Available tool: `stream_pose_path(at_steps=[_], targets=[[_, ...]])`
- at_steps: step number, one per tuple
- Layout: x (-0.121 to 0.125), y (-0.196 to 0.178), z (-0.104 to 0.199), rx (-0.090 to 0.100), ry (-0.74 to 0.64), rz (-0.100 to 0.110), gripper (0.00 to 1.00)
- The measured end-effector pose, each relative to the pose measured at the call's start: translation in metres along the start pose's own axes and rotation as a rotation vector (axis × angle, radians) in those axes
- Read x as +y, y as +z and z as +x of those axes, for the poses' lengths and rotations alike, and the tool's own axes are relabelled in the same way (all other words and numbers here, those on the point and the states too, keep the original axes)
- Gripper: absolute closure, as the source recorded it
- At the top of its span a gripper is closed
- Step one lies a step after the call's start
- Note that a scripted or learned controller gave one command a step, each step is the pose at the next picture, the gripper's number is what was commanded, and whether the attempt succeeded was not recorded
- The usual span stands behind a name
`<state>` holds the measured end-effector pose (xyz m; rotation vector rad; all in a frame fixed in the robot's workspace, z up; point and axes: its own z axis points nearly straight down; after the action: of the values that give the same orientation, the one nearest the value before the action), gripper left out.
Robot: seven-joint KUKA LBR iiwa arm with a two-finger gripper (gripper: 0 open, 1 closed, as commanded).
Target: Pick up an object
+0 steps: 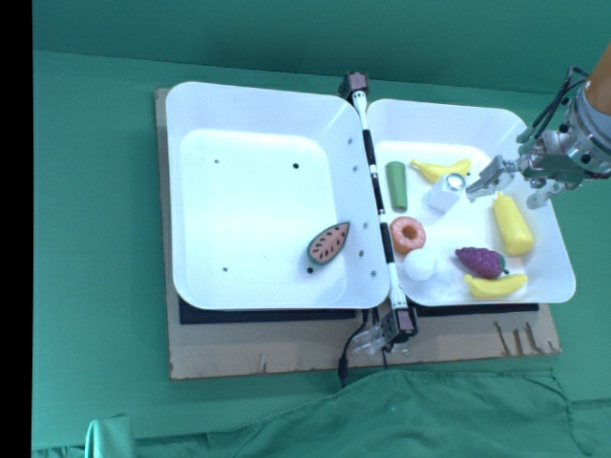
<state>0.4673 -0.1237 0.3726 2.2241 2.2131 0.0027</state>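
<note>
My gripper hangs over the right bin near its right side, fingers spread open with nothing between them. Just below it lies a yellow bottle, its top close under the fingers. The same bin holds a green cucumber, a small banana, a white block, an orange doughnut, a white ball, purple grapes and a second banana. A watermelon slice lies alone in the left bin.
A black-and-white divider rail runs between the two bins. Both stand on a cardboard sheet over green cloth. The arm's grey wrist enters from the right edge.
</note>
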Motion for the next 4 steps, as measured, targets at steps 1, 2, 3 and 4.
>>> stream_pose_path(at_steps=[1, 2, 3, 4], targets=[[0.000, 0.000, 0.000, 0.000, 0.000, 0.000, 0.00], [0.007, 0.044, 0.000, 0.001, 0.000, 0.007, 0.00], [0.005, 0.101, -0.009, 0.002, 0.001, 0.008, 0.00], [0.005, 0.143, -0.008, 0.002, 0.000, 0.007, 0.00]])
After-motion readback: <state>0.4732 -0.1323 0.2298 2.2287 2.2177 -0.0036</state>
